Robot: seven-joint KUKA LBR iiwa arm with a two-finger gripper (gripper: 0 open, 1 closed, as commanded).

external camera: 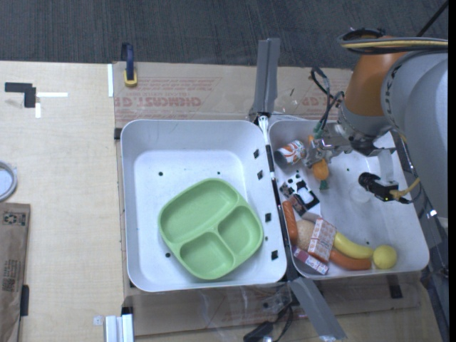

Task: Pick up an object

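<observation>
Your arm (406, 84) reaches in from the right, wrist bent down over the far part of the right bin (410, 223). The claw (318, 155) sits low at the bin's far left corner; you cannot tell its state. An orange object (320, 169) lies right at its tip, a small can (291, 151) just left. Near end: banana (353, 246), yellow ball (385, 256), packets (319, 237). Left bin (142, 191) holds a green divided plate (210, 228).
</observation>
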